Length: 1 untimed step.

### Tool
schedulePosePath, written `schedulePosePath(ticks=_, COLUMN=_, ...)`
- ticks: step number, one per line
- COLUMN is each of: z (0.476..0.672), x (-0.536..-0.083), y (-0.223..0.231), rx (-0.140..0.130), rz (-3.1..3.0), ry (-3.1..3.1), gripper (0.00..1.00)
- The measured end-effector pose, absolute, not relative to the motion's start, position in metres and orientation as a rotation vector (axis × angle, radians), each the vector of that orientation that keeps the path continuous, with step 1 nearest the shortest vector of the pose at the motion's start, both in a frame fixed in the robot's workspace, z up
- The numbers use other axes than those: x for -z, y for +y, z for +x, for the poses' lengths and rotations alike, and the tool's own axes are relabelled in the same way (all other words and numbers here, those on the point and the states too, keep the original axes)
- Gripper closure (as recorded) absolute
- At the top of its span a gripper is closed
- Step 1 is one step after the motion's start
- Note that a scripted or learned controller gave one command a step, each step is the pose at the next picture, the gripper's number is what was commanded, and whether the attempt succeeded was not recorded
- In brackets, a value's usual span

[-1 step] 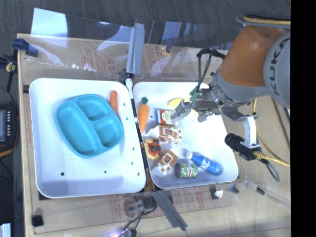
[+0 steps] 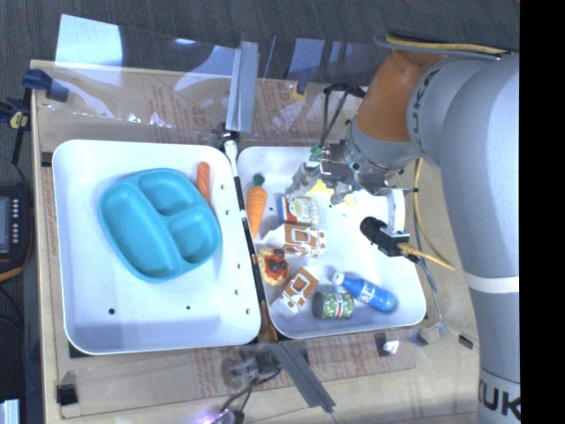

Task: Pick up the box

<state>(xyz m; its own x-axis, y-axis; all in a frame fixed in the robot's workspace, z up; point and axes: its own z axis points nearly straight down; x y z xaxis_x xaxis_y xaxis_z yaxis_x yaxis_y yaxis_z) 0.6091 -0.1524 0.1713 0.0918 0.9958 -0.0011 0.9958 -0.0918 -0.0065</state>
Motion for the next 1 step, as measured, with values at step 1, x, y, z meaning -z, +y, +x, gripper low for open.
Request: schedulePosePath(ticks=1, z=0.6395, x=-0.0920, y=-0.1756, rx=-0.004, rz=-2.260, ry=-2.177, gripper=0.00)
